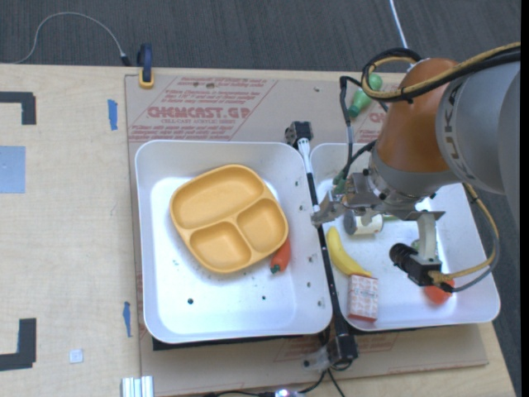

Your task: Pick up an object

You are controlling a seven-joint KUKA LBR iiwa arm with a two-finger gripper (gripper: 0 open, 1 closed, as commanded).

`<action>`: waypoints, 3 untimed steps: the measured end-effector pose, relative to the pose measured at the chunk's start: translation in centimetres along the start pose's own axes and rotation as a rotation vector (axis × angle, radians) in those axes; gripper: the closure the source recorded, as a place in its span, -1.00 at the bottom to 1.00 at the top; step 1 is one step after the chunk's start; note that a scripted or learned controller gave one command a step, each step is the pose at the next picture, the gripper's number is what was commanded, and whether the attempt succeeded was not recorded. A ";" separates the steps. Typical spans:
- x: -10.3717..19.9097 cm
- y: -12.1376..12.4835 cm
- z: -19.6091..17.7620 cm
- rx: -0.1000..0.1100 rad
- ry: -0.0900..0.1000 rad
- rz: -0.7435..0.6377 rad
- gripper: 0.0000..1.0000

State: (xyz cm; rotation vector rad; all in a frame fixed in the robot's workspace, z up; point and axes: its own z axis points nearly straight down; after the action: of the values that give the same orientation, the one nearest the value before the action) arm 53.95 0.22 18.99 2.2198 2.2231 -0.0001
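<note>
On a pale wooden bench, two shallow white bins (157, 222) sit side by side. In the right bin a curved yellow toy banana (341, 254) lies near the left wall, its long axis running from upper left to lower right. The grey two-finger gripper (364, 220) hangs just above its upper end; how it is set I cannot tell. A small red-and-white carton (363, 297) lies just below.

The arm (488, 114) is smooth grey, with a broad glossy orange band (417, 118) above the wrist and dark lettering on the grey shell. Black and yellow cables (397, 60) loop over it. The wrist carries grey metal parts (364, 201) and a black fitting (407, 259).
</note>
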 end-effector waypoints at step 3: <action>-10.0 -5.4 9.4 -0.004 0.000 0.001 -1.00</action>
State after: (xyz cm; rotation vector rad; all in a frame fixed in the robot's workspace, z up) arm 48.55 -9.82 9.59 2.2193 2.2195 0.0046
